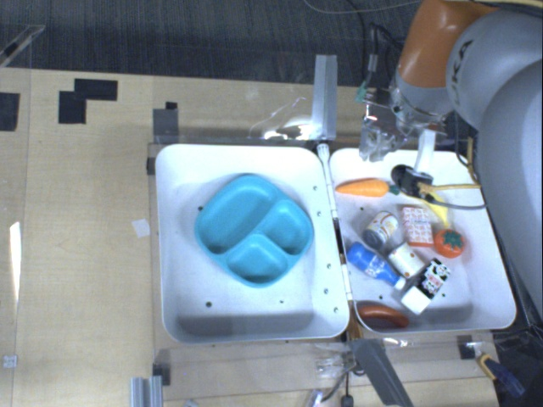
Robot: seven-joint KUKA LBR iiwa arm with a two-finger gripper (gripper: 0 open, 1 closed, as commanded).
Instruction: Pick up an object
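Observation:
My gripper (374, 146) hangs over the back left corner of the right bin (488, 299), just above and behind an orange carrot (363, 188). I see nothing held in it. Below the carrot lie a small tin can (382, 227), a pink-and-white box (417, 224) and a red tomato-like toy (449, 242). Nearer the front are a blue bottle (368, 259), a white cylinder (407, 261), a black-and-white block (429, 281) and a brown oval thing (383, 315) against the front wall.
The left bin (174, 303) holds a blue divided plate (253, 227) at its middle. A metal post (325, 100) rises behind the wall shared by the two bins. The grey arm covers the upper right, over the right bin's far side.

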